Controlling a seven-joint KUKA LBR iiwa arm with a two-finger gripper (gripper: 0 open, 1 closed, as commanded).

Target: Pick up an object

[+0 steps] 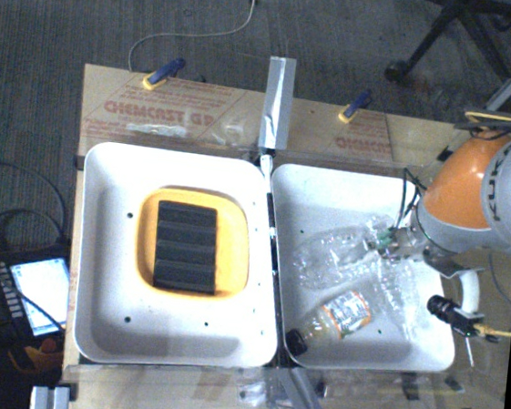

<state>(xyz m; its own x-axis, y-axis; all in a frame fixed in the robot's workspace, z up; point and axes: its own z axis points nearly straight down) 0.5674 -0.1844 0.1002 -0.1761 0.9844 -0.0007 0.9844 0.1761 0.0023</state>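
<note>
two bins (94, 254): sponge (191, 245), bottles (339, 311)

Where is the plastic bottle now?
The bottle lies on its side in the right bin, near its front wall, cap toward the left bin.

Two blue clamps (163, 73) (356, 103) grip the brown board (192, 118).

Across the upper left of the frame, my bench's brown board (165, 115) carries red lettering reading "CHEMCAST GP"; a fainter red print repeats near upper centre-right, too cut off to read. My orange band (463, 191) shows "KU".
</note>
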